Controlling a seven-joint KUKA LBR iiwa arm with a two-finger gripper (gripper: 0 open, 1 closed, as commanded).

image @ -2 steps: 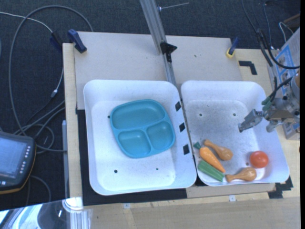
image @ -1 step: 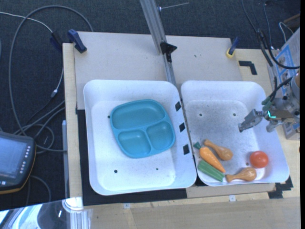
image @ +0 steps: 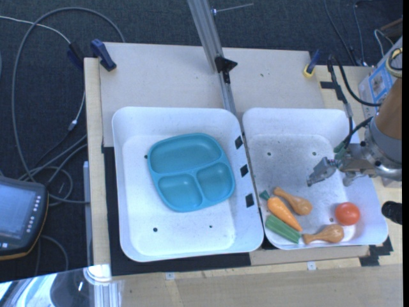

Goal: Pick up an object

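Several toy foods lie in the near part of the right bin: an orange carrot, a green piece beside it, a tan drumstick-shaped piece, a second tan piece by the front rim, and a red tomato. My gripper hangs over the middle right of this bin, just beyond the upper tan piece and to the upper left of the tomato. Nothing shows held in it.
A blue divided plate sits in the left bin. A grey pole rises from the bench's back between the bins. Cables run along the right side near the arm. Blue clamps sit at the bench's back corners.
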